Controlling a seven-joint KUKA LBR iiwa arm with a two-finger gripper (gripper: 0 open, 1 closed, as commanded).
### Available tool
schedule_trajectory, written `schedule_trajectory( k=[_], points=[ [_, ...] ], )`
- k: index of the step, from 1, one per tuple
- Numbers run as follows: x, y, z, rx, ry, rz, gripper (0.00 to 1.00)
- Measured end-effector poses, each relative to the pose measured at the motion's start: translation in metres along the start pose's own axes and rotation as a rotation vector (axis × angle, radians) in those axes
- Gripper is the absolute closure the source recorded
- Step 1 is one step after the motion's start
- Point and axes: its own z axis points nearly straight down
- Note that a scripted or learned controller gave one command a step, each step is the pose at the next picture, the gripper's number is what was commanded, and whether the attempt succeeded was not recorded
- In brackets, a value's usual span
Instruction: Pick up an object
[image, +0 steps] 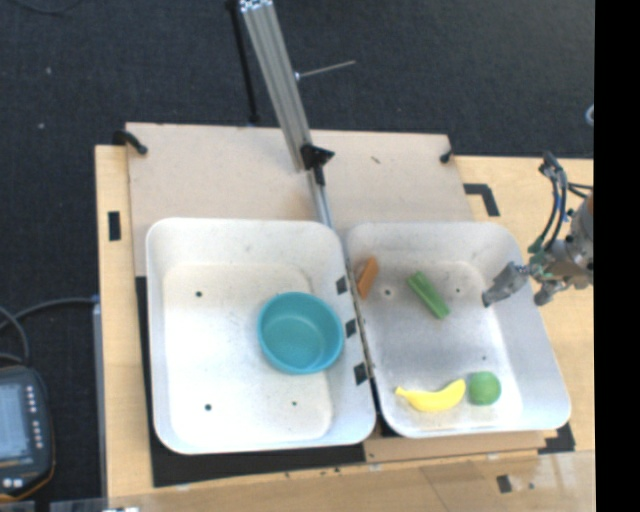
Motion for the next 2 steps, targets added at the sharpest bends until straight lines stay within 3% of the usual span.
schedule_trajectory(
  k=[1, 2],
  points=[
    [0.0, 0.0, 0.0, 0.0, 0.0, 0.0, 0.0],
    [-0.004, 0.0, 0.043, 0.005, -0.001, 0.004, 0.0]
  ],
)
